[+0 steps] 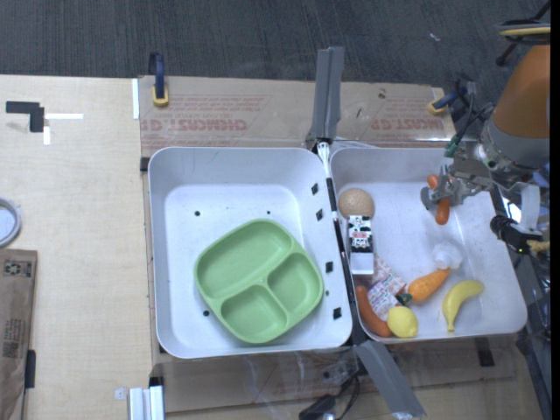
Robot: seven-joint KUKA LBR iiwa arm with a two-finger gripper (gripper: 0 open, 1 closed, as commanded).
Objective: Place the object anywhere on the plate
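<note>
A light green divided plate [229,269] lies in the left bin [175,191], slightly right of its middle. My gripper [442,196] hangs over the upper right part of the right bin [398,175], well to the right of the plate. A small orange-red object [442,211] sticks down between its fingers, raised off the bin floor, and the gripper is shut on it.
The right bin holds a brown round item [356,202], a black-and-white carton [360,234], a carrot [427,283], a banana [459,300], a lemon [402,321], a snack packet [385,290] and a red-orange vegetable [369,313]. A grey divider [329,94] stands between the bins.
</note>
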